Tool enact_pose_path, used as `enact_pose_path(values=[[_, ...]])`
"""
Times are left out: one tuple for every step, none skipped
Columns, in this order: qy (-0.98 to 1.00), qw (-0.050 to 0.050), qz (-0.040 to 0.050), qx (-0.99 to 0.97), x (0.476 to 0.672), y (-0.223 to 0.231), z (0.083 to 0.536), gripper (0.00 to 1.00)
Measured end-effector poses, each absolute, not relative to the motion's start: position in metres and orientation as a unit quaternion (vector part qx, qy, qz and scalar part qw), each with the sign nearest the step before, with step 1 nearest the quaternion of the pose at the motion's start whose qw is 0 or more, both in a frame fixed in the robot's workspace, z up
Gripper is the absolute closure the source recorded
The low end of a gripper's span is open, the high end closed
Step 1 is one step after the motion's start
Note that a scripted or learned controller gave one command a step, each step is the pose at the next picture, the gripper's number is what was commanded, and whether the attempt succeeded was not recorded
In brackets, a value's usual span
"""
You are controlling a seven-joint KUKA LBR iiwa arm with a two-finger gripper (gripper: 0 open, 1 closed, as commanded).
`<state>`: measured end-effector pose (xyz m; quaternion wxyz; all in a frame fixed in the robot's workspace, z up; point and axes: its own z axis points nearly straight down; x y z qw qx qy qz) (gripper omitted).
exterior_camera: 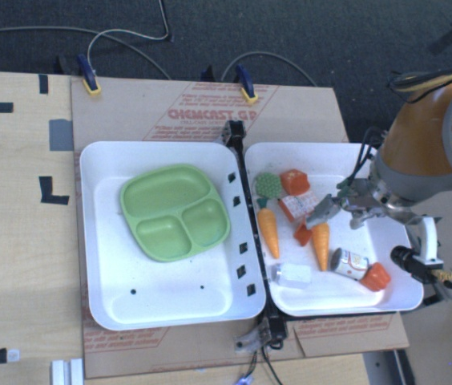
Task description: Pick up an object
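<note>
The right bin (402,295) holds several toy foods. A green broccoli (268,185) and a red-orange piece (295,182) lie at its back left. In front of them are a red and white packet (293,207) and a small red piece (302,233). One orange carrot (268,231) lies by the divider and another carrot (320,246) near the middle. A white bottle with a red cap (357,266) and a white block (294,275) sit near the front. My gripper (340,212) hangs over the bin's middle, just above and right of the second carrot, with nothing visibly held.
In the left bin (98,215) rests a green divided plate (176,212). A black divider with clips (244,215) runs between the bins. The grey and orange arm (422,147) covers the right bin's far right side. Cables trail across the dark floor behind the bench.
</note>
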<state>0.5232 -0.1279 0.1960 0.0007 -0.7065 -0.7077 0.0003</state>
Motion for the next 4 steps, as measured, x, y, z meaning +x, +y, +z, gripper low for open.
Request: enact_pose_path(values=[[-0.705,-0.01,0.0004,-0.709,0.586,-0.107,0.097,0.0],[-0.706,-0.007,0.002,-0.708,0.637,-0.106,0.087,0.0],[-0.708,0.004,0.0042,-0.706,0.666,-0.109,0.085,0.0],[-0.708,0.002,0.0047,-0.706,0.666,-0.109,0.095,1.0]])
